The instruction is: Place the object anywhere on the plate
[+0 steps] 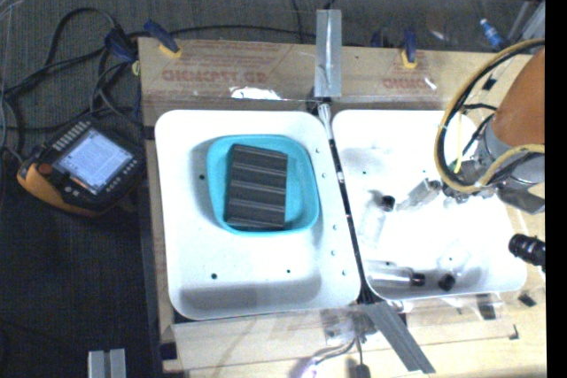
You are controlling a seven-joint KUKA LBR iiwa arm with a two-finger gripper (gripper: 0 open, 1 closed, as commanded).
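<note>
At the near edge of the right bin (496,283) lie a few small dark bits, too small to name. Just beyond them, over the middle of that bin, the gripper (423,193) hangs at the end of the grey arm (509,159), which reaches in from the right with its orange band and looped cables above. How the gripper is set cannot be told from here, and nothing shows held in it.

In the left bin (182,270), the blue plate (306,190) sits toward the middle, and the dark ribbed block (257,186) lies flat on it, well inside the rim.

Judging by that, the placing step looks done: the object rests on the plate and the arm stands well apart. The next move seems to call only for keeping clear of the left bin.
</note>
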